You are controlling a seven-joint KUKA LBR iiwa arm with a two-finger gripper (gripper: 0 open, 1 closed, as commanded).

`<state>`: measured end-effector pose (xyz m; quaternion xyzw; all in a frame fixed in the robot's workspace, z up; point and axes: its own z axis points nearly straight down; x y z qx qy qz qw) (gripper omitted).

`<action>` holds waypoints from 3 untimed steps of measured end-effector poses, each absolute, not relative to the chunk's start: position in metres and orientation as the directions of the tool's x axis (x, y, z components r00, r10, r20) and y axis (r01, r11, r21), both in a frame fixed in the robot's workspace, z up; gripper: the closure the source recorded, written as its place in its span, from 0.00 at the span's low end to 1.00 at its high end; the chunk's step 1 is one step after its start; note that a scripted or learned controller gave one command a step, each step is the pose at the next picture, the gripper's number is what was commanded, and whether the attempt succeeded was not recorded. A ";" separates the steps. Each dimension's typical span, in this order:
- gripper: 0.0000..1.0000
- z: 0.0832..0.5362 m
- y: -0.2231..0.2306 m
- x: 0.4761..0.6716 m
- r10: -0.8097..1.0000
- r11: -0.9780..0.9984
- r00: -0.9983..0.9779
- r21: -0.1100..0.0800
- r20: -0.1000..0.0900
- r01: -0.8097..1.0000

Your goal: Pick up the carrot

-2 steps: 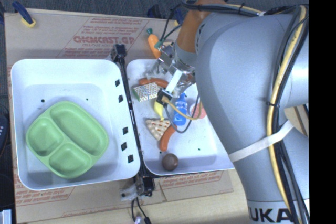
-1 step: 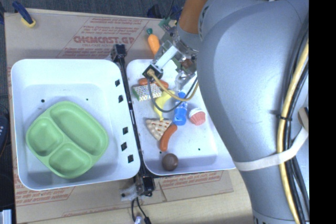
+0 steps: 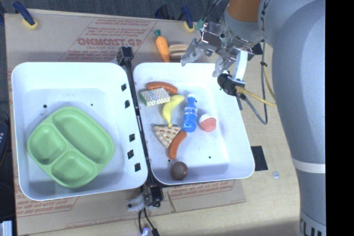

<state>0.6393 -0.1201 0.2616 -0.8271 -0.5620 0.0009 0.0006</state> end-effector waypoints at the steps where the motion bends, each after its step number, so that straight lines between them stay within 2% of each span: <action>1: 0.00 0.155 -0.125 0.656 0.837 -0.547 0.547 -0.007 -0.002 0.837; 2: 0.00 0.101 -0.133 0.661 0.721 -0.693 0.693 0.007 0.003 0.721; 3: 0.00 0.165 -0.115 0.650 0.620 -0.784 0.784 -0.004 -0.002 0.620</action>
